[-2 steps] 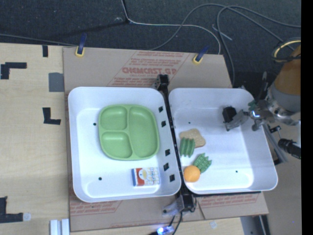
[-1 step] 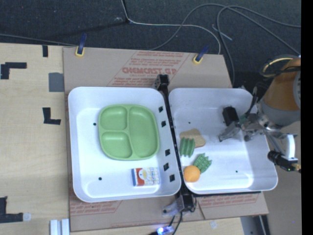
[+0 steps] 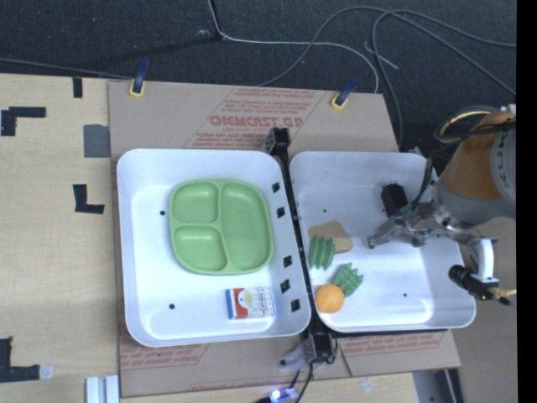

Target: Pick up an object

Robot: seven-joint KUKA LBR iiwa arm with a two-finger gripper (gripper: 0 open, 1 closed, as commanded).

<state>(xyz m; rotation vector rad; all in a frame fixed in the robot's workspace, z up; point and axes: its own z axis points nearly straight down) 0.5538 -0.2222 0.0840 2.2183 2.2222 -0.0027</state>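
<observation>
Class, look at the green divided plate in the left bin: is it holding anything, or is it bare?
Bare. The green plate shows plain green in all three sections; the small carton lies apart from it, nearer the left bin's front edge.

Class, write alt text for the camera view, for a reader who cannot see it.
A grey robot arm reaches from the right into the right bin, its gripper above the bin floor near small toy foods, including an orange. The left bin holds a green tray and a small carton.
</observation>
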